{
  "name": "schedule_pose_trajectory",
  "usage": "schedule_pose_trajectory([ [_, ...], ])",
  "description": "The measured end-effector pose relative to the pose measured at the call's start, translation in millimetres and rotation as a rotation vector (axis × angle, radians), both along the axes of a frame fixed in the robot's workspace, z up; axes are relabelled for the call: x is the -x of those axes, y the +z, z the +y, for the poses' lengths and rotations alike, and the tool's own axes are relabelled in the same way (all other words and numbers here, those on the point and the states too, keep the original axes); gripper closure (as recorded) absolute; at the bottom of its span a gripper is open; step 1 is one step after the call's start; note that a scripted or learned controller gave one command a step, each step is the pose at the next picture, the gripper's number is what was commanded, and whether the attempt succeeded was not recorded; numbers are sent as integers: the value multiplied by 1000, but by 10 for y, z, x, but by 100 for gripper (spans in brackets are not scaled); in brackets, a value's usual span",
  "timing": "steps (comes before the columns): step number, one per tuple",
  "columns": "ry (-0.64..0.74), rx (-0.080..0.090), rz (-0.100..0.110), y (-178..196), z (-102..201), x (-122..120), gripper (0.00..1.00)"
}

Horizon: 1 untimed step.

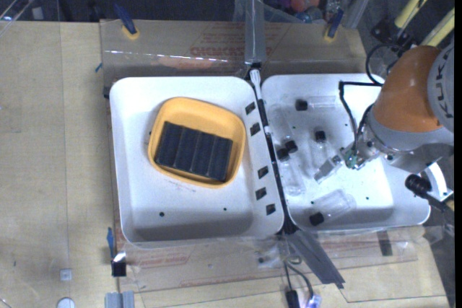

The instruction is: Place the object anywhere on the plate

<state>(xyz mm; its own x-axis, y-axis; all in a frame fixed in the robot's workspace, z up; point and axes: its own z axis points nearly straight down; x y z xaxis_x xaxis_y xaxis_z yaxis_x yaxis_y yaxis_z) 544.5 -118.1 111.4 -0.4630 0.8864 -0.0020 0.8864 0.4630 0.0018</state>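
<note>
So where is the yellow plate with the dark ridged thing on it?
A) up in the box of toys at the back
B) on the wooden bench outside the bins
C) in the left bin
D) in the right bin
C: the yellow plate sits inside the left bin, with the dark ridged thing lying on it, across the divider from the robot arm.

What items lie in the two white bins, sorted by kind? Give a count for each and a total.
Yellow plate: 1
Dark ridged block on the plate: 1
Small black pieces in the right bin: 4
Total: 6
</note>
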Motion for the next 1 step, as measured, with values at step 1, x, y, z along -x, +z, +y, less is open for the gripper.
schedule_pose_trajectory([
  [1,0,1,-4,103,-6,-9,100],
])
